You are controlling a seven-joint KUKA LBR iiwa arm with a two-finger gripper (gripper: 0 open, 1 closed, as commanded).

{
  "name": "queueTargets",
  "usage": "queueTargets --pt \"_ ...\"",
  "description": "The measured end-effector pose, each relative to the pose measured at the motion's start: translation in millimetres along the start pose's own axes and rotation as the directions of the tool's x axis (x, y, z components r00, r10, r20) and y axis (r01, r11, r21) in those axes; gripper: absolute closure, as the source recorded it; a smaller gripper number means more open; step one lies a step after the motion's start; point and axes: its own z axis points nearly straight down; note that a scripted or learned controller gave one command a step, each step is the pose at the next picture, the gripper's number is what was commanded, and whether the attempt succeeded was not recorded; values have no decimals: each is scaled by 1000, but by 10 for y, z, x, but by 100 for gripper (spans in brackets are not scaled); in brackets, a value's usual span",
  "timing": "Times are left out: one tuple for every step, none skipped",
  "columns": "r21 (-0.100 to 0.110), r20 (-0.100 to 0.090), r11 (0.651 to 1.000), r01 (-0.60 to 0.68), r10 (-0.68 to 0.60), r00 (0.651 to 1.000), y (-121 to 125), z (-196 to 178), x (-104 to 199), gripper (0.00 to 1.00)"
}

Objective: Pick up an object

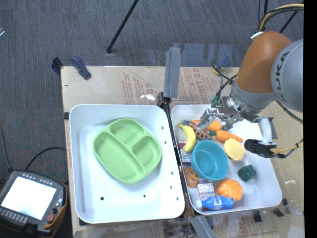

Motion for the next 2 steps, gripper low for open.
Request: queueTargets --pt "-3 2 950 311 -311 950 388 170 417 0" --pt "-13 6 919 393 -393 920 309 1083 -118 0"
